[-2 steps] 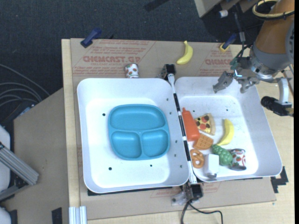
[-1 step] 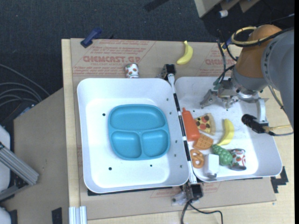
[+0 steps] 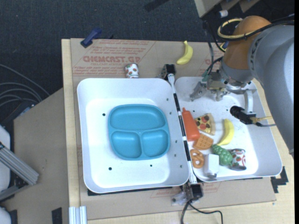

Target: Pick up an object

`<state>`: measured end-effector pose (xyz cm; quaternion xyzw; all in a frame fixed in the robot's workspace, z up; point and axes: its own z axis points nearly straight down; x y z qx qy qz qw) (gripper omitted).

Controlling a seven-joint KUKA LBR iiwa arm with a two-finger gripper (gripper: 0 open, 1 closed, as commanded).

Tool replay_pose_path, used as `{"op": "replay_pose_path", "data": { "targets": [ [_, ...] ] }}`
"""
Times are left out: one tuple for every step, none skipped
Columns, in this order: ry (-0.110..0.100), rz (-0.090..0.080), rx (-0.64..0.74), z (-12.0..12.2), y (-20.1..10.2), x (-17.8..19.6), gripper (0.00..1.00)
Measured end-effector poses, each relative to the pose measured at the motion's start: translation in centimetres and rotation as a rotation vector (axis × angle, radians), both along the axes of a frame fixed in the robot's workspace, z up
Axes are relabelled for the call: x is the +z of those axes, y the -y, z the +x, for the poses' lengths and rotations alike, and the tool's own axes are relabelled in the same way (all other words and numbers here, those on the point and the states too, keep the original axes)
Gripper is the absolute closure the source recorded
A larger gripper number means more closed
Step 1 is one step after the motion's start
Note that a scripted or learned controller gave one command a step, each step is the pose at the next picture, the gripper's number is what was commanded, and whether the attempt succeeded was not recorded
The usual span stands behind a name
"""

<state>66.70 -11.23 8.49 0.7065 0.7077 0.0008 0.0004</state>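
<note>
End effector hovers over right bin, far end; finger state cannot be told. Candidate objects lie near bin's left side: banana, carrot, pizza slice, pretzel.

The scene is viewed from one fixed camera set above the tabletop, looking down at a slant. Both white bins are taken in whole: the left bin near the middle, the right bin toward the right side, where the arm is seen close and large.
</note>
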Motion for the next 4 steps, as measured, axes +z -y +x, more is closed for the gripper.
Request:
{"op": "replay_pose_path", "data": {
  "targets": [
    [0.002,-0.001,0.001,0.0,0.0,1.0,1.0],
    [0.001,-0.001,0.001,0.0,0.0,1.0,0.0],
    [-0.004,0.0,-0.002,-0.1,0.5,0.0,0.0],
    [-0.001,-0.001,-0.001,0.0,0.4,1.0,1.0]
  ]
}}
